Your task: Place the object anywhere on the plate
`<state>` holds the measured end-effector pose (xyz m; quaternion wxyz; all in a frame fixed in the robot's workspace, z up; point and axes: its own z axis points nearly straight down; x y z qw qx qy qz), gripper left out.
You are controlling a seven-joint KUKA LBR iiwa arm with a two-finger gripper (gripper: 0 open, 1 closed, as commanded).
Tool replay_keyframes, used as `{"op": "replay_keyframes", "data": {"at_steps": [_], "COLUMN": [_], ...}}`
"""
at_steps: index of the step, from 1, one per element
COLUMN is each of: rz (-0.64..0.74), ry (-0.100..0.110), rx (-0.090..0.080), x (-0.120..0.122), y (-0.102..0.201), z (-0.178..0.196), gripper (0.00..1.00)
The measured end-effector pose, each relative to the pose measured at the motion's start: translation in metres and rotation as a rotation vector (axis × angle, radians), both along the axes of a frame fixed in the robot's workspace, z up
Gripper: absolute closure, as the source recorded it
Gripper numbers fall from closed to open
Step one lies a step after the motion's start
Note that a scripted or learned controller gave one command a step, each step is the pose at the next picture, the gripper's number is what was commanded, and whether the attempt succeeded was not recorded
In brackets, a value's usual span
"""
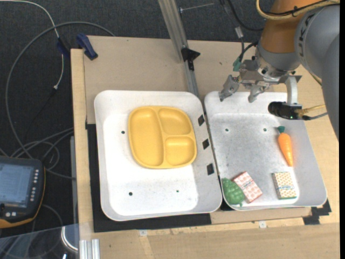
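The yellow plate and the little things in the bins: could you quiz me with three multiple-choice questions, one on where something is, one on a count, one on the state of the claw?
1. Where is the yellow plate?
A. in the left bin
B. in the right bin
C. on the bare bench

2. How many sections does the plate have?
A. two
B. three
C. five

3. What is the claw doing?
A. gripping the carrot
B. resting on the plate
C. hanging open with nothing in it

Answers: 1 A, the plate lies in the left bin. 2 B, ridges split it into one long and two small sections. 3 C, its fingers are spread above the right bin's far edge, and the carrot lies apart from it.
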<state>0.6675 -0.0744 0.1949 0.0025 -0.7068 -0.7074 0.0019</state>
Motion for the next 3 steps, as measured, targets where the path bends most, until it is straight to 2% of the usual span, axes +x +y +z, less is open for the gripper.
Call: {"op": "replay_keyframes", "data": {"at_steps": [2,3], "rz": [0.0,0.001], "ry": [0.003,-0.007], "rx": [0.0,0.0], "x": [0.002,0.005], "y": [-0.004,-0.003], "z": [-0.098,-0.083], "gripper": [0.0,1.0]}}
